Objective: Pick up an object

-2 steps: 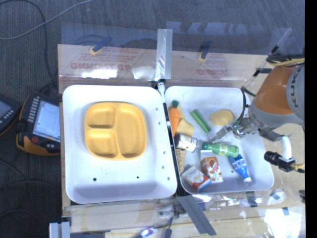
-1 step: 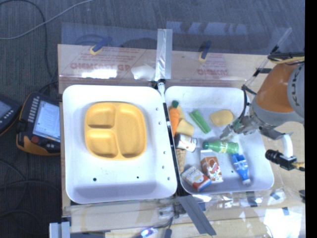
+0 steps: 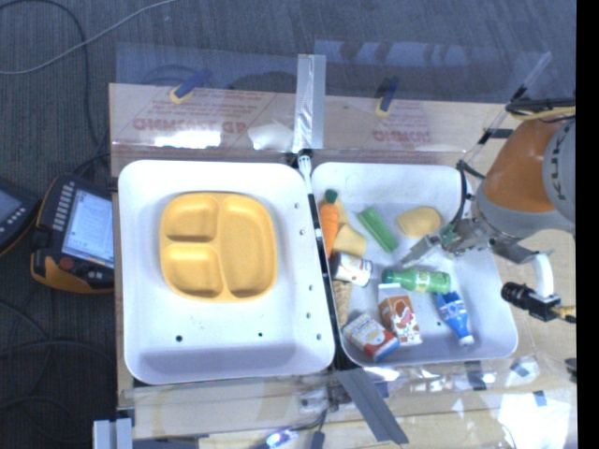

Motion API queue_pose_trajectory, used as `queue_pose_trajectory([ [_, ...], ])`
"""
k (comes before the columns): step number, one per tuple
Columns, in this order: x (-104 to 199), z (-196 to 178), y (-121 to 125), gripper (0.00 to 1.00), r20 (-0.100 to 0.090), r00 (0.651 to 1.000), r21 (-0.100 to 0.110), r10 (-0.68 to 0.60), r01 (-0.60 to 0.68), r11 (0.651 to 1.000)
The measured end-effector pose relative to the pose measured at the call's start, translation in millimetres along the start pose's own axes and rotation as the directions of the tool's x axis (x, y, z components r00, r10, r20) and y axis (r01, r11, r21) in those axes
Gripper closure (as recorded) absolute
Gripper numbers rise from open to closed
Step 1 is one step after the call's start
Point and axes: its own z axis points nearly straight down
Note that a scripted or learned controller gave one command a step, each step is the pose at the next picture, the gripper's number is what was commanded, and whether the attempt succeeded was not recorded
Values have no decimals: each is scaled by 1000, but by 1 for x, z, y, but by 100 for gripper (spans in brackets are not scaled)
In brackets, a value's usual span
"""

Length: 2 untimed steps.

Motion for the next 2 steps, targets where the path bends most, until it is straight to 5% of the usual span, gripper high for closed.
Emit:
queue_pose_trajectory([
  [1, 65, 6, -59, 0, 9, 988, -8, 154, -154, 988],
  [2, 30, 6, -68, 0, 2, 996, -4, -91, 91, 996],
])
